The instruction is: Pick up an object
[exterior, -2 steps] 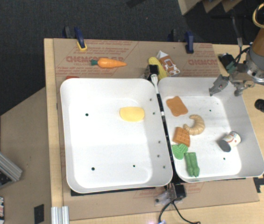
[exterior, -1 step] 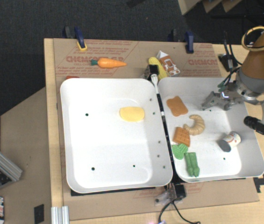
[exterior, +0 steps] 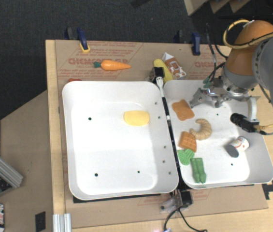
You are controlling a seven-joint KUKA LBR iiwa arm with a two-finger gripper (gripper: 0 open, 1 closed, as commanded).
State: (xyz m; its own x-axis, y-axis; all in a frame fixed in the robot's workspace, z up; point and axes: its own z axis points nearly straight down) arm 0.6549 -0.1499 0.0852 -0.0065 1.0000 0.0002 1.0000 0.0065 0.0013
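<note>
Croissant [exterior: 203,128] just below the pincer [exterior: 207,96]

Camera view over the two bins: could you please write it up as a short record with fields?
left bin: one yellow oval piece
right bin: toast slice, croissant, waffle, green pieces, small white and grey item
outside bins: carrot on the board behind the left bin; banana and a small carton by the divider's far end
arm: gripper over the right bin's far end, near the toast slice
jaws: state unclear
</note>
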